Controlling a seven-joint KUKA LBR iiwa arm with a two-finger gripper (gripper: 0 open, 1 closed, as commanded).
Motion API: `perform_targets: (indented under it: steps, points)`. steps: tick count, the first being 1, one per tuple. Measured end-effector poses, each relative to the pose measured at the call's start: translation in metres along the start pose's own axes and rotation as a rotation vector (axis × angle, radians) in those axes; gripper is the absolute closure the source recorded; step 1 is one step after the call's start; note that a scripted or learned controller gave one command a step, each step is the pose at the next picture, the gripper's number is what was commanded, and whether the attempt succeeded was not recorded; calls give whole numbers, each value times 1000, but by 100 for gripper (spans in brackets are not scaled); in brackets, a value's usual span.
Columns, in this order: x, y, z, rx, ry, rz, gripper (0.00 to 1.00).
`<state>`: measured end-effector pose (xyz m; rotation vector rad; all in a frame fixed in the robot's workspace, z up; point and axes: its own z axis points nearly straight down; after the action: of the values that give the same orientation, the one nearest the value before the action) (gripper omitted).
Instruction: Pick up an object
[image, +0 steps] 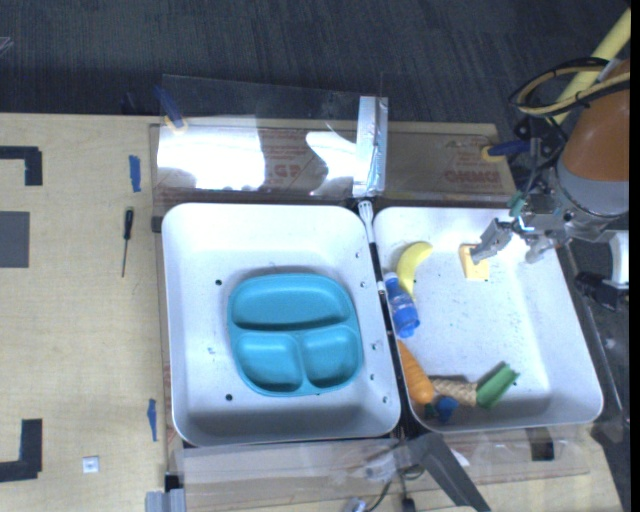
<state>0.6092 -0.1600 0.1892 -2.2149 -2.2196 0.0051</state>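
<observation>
My gripper (517, 244) hangs over the back right part of the right bin (560, 330), open, with nothing between its fingers. A small yellow block (473, 261) lies just left of and below the left finger (494, 239). Further left lie a yellow banana (412, 261) and a blue bottle (402, 307), close to the bin's left wall. Along the front of the bin are an orange carrot (416, 374), a brown cone-like piece (452, 385), a green object (495, 385) and a small dark blue item (443, 407).
The left bin (190, 300) holds a blue divided plate (295, 330). A clear panel (270, 150) stands behind the bins. Yellow and black cables (560, 90) run by the arm at the upper right. A screwdriver (126, 240) lies on the bench at left.
</observation>
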Motion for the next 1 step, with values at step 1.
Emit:
perform_targets:
  steps: [1]
  points:
    - [-42, 34, 88, -15, -2, 66, 0]
